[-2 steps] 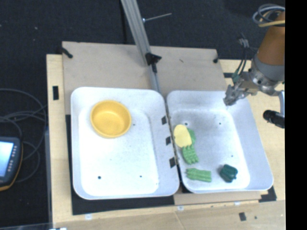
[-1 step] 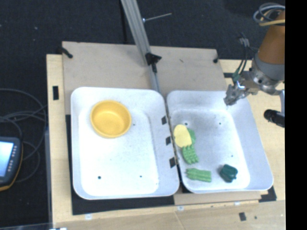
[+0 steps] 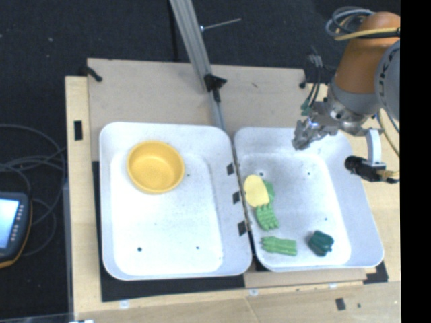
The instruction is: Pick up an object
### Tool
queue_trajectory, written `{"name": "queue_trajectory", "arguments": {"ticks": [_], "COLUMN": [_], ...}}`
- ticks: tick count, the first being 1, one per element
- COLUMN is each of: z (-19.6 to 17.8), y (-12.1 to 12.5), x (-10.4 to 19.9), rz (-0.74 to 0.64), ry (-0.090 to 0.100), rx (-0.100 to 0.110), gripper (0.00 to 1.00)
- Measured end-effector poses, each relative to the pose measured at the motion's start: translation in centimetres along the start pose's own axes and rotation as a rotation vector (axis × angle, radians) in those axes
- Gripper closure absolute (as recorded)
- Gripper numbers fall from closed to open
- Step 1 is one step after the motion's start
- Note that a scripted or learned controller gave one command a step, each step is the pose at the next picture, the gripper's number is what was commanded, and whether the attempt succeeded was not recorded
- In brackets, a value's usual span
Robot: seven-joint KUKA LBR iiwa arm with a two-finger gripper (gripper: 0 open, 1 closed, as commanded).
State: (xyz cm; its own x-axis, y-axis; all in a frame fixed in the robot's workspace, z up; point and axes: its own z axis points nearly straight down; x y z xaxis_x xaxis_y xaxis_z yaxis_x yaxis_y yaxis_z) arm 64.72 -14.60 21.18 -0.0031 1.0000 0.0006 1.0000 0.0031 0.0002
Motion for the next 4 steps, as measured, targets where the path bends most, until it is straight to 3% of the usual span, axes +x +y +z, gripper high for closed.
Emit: {"name": "queue_trajectory", "arguments": {"ticks": [4], "z": [0.6], "y": [-0.5], "x": [20.2], "rz": [0.0], "ry": [0.001], "rx": [-0.001], "gripper": [1.0]}}
